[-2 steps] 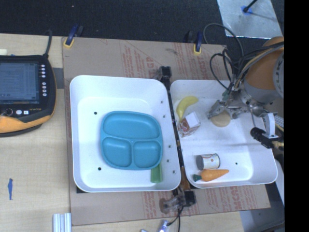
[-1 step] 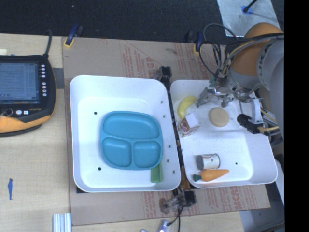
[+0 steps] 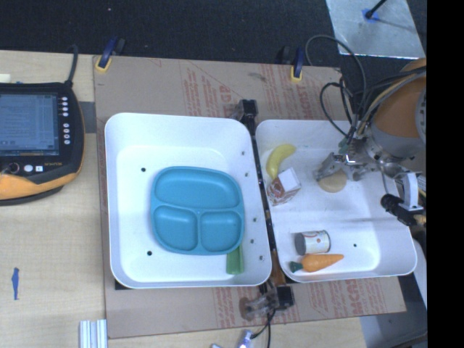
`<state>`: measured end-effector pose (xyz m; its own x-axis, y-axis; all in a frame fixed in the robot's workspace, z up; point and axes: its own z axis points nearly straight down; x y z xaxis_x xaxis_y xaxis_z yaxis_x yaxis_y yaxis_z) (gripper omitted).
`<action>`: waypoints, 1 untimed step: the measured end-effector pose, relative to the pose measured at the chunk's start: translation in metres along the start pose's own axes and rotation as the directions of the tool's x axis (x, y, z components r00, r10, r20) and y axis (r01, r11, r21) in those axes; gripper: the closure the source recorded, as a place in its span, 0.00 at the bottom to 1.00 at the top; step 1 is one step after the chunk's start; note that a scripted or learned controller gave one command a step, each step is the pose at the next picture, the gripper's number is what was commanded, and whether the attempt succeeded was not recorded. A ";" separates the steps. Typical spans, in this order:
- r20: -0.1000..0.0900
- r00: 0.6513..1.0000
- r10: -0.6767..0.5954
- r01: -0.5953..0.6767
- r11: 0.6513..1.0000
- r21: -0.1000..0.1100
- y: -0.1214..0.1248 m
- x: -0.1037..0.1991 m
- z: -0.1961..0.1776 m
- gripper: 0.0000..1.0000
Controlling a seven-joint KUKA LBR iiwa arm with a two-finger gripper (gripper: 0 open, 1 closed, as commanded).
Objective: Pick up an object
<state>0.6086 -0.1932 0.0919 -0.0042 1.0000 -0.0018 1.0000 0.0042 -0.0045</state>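
Gripper [image 3: 335,171] stood over a tan round [image 3: 333,183] in the right bin [image 3: 391,259]. Claw state: cannot tell. Banana [image 3: 279,158], carrot [image 3: 319,263] lay nearby.

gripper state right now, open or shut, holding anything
Gripper: over the round beige object in the right white bin; open, shut or holding cannot be told.

camera view: fixed overhead | tilted down | mid-range | both white bins [image 3: 116,194] framed | arm [image 3: 399,118] enters right
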 end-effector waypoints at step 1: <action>0.001 1.000 -0.002 0.002 1.000 0.001 0.000 -0.001 -0.011 1.00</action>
<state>0.6091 -0.1939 0.1030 -0.0066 1.0000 -0.0024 1.0000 0.0065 -0.0051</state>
